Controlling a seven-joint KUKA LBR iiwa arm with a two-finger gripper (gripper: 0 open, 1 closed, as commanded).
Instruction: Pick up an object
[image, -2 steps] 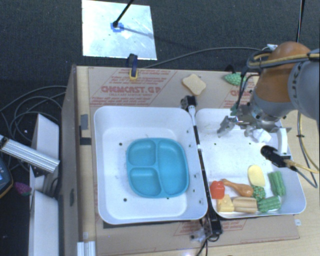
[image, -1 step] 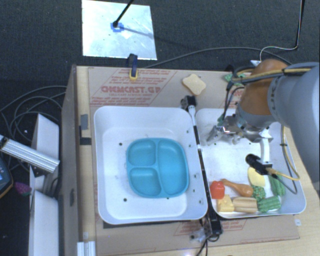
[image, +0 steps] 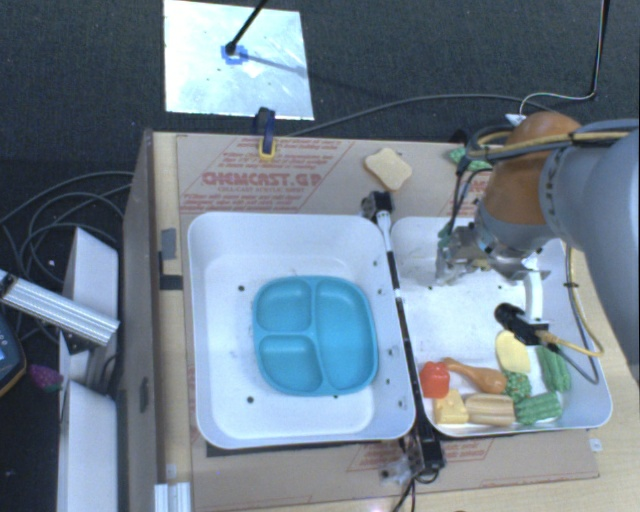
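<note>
Both bins (image: 300, 425) white. Divided plate (image: 315, 335) light blue. Toy foods: red pepper (image: 434, 380), yellow cheese wedge (image: 452, 408), green items (image: 540, 406), orange carrot (image: 480, 376). Arm (image: 590, 180) grey, orange band (image: 530, 160). Sponge (image: 388, 168) at 12 o'clock tan.

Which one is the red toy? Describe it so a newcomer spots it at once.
Start at the right white bin, the one without the blue divided plate. Look to the pile of toy food along its near edge, at the pile's left end beside the divider between the bins. The red toy sits there, the only red piece, just above a pale yellow wedge and left of an orange piece.
</note>
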